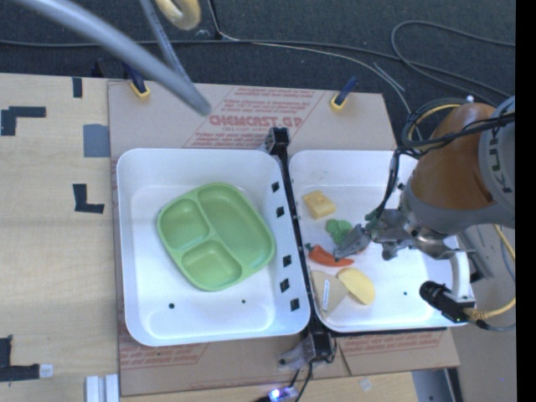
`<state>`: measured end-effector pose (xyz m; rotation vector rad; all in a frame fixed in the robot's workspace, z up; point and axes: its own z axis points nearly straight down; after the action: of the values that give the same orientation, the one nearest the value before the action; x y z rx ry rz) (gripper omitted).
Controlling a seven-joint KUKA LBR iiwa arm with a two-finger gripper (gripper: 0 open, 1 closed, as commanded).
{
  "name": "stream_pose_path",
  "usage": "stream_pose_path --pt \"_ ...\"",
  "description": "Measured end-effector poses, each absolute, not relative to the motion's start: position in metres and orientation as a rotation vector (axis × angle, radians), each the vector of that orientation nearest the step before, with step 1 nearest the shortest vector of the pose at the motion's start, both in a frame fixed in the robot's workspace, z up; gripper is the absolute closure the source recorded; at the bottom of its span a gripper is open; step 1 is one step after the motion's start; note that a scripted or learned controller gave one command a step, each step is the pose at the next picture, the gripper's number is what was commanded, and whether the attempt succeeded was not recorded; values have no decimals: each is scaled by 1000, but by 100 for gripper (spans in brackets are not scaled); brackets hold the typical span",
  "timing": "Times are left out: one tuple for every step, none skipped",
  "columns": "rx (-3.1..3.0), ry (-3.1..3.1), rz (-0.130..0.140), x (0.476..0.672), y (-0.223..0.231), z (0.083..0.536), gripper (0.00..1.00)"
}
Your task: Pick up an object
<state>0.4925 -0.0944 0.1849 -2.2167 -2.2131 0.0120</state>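
Note:
The right bin holds several small toy foods: a yellow cheese-like block, a green leafy piece, an orange-red carrot-like piece, a yellow potato-like piece and a pale wedge. My gripper reaches in from the right and sits low over the green piece and the orange piece, at their right side. Its dark fingers point left. Nothing is visibly lifted between them.
The left bin holds a green divided plate. A black divider with clips runs between the bins. The grey and orange arm covers the right bin's right side. Cables lie behind the bench.

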Motion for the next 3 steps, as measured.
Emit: stream_pose_path --pt "-2220 -2222 2 495 -94 189 0" --pt "-2217 -2217 8 486 -95 142 0" --pt "-2223 -2220 1 486 -96 91 0"
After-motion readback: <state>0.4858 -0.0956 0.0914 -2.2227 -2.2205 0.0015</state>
